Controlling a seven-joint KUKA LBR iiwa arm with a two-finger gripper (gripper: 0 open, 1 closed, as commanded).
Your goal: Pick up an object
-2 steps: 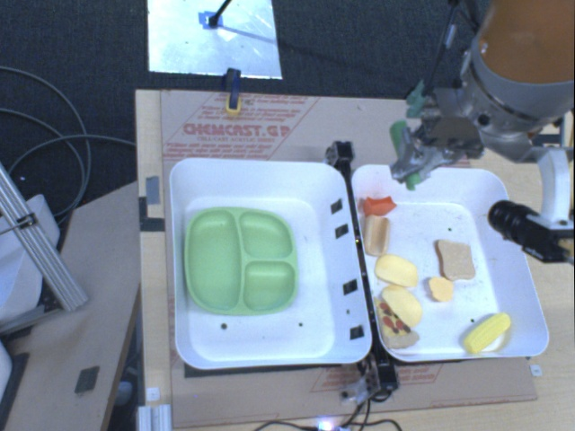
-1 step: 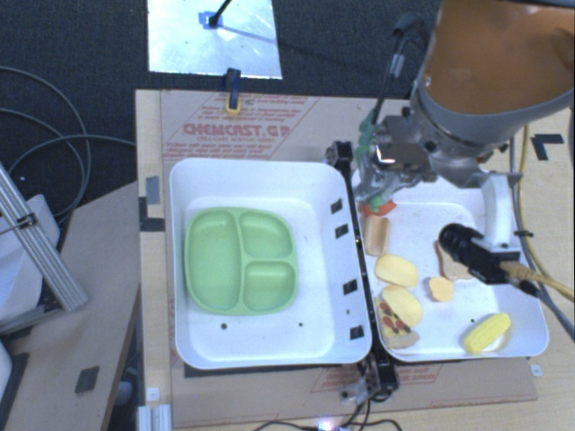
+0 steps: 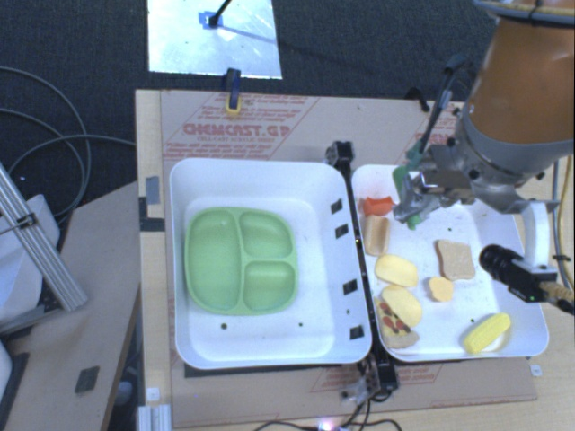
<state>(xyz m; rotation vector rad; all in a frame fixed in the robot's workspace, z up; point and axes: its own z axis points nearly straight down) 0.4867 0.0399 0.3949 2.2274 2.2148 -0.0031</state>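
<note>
gripper: over right bin, finger state impossible to tell
orange piece: just left of gripper (nearest candidate)

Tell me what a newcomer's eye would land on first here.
First the big grey arm with its orange band looming over the right bin, its gripper low above scattered toy food. Next, the green divided plate lying alone in the left bin.

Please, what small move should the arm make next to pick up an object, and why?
Probably lower the gripper a little toward the orange-red carrot-like toy piece in the right white bin. The gripper hangs just beside that piece, nearer than the other toy foods, and I see nothing between its fingers.
</note>
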